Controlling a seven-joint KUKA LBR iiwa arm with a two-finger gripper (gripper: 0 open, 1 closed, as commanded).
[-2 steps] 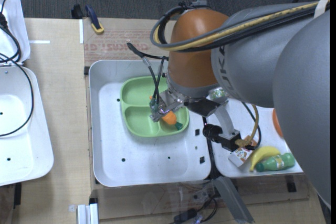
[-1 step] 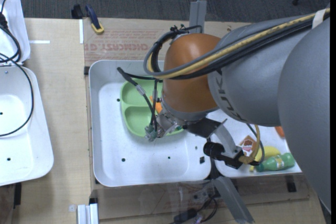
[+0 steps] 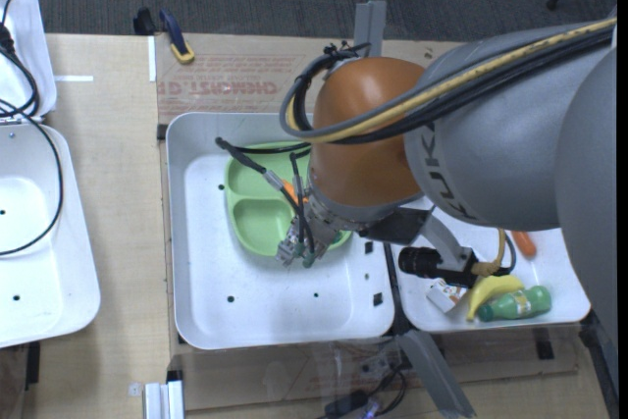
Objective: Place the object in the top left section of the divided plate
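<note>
Dark carpet lies behind a pale table [image 3: 118, 113] that carries the white bins.

The jaws hang low over the near right edge of the green divided plate [image 3: 253, 211]. Wires and the wrist crowd them, so it cannot be told whether they are wide, narrow or holding anything. The plate sits in the left bin [image 3: 196, 309], towards its far right corner, and the arm [image 3: 510, 152] covers much of the plate's right side.

The task does not name its object. The likely candidates lie well apart from the plate, in the right bin [image 3: 569, 309]: a yellow banana [image 3: 491, 292], touching a green bottle [image 3: 515, 305], and a small orange piece [image 3: 526, 244] further back.

Both the banana and the bottle look like light, stiff, smooth plastic. They should be hard to break but prone to slipping. The bottle may roll, so a grip across its middle seems safest. The banana's curve favours a pinch across its thickest part.

The bin floor around the plate is smooth and mostly bare. The plate's low ridges leave little margin for a drop into the top left section.
</note>
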